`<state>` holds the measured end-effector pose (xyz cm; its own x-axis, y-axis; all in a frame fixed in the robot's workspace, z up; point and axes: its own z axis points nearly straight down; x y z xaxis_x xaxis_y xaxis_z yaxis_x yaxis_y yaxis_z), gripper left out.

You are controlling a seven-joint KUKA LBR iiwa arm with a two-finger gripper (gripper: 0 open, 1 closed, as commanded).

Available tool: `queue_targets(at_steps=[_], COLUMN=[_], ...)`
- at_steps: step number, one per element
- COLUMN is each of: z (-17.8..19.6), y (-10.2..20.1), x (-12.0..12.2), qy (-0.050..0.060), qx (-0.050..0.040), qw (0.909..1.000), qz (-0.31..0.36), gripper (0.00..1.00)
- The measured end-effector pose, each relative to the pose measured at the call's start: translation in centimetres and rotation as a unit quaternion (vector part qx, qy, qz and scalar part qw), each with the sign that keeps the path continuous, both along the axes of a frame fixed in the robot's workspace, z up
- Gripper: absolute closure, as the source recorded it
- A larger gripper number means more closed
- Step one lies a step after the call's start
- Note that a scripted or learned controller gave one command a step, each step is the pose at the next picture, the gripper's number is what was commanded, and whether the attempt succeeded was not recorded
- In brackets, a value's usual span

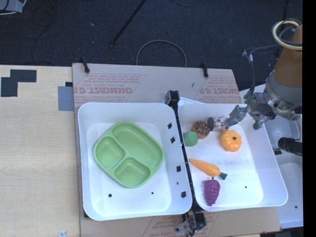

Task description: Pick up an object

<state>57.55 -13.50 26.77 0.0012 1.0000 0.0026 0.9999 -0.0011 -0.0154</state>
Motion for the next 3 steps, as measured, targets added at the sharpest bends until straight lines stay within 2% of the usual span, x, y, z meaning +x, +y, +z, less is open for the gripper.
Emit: queue_targets(at_steps=[1, 3], z=[0.7, -10.0], y=[0.0, -0.8], x=[0.2, -1.2], qy=[-0.006, -0.003], qx=[-0.0008, -0.0002], qw=[1.0000, 1.0000], qz=[0.001, 0.000], gripper=[0.00, 0.00])
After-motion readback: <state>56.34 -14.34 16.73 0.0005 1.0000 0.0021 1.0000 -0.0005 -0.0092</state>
